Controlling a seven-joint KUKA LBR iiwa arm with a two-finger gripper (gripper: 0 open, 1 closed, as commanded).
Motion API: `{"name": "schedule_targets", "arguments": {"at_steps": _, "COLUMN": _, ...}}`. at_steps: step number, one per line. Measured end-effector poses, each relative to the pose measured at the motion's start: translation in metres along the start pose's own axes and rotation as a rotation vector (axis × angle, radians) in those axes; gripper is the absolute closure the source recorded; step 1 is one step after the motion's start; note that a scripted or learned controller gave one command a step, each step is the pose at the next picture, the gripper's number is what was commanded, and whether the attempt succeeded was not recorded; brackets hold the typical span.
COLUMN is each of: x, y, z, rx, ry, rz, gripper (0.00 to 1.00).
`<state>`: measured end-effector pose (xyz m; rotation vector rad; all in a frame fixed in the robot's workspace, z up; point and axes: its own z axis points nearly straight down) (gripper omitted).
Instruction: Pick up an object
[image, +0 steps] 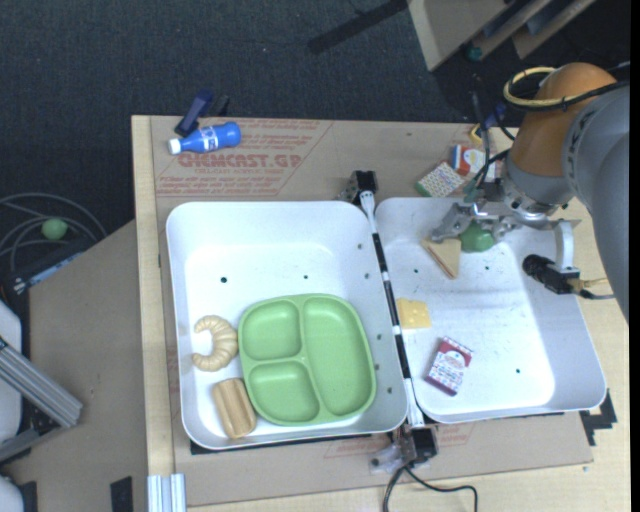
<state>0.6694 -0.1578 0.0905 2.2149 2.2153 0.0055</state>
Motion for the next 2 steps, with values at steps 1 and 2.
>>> {"name": "schedule_targets", "arguments": {"at_steps": 1, "x": -0.001, "y": 0.001, "z": -0.012, "rx": -0.006, "ry": -0.003, "rz": -0.001, "gripper": 1.0}}
{"name": "schedule_targets", "arguments": {"at_steps": 2, "x": 0.068, "y": -0.101, "z": -0.097, "rx": 0.007, "ry": 0.005, "rz": -0.002, "gripper": 1.0}}
